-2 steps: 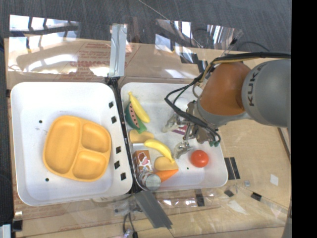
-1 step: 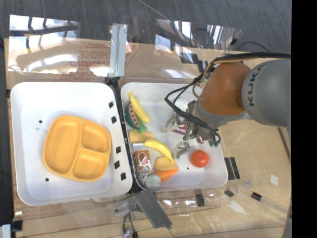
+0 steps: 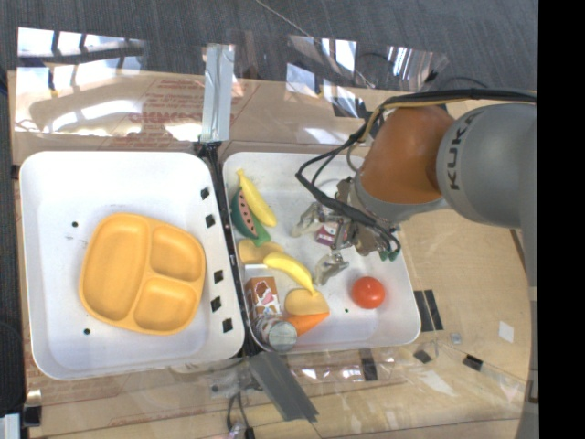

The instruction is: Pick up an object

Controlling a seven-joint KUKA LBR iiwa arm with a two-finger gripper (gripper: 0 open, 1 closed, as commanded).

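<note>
My gripper (image 3: 320,241) hangs low over the middle of the right bin (image 3: 395,323), and its two metal fingers (image 3: 310,218) are spread apart, open. A small purple and white object (image 3: 326,236) lies in the gap between them; I cannot tell whether they touch it. A red tomato (image 3: 368,292) sits just right of and below the gripper. A yellow banana (image 3: 291,271) lies close to the lower finger on its left.
Along the right bin's left side lie another banana (image 3: 256,199), a watermelon slice (image 3: 245,216), a brown can (image 3: 263,298), a yellow fruit (image 3: 302,300) and an orange carrot (image 3: 309,323). The left bin (image 3: 55,181) holds a yellow divided plate (image 3: 142,271).
</note>
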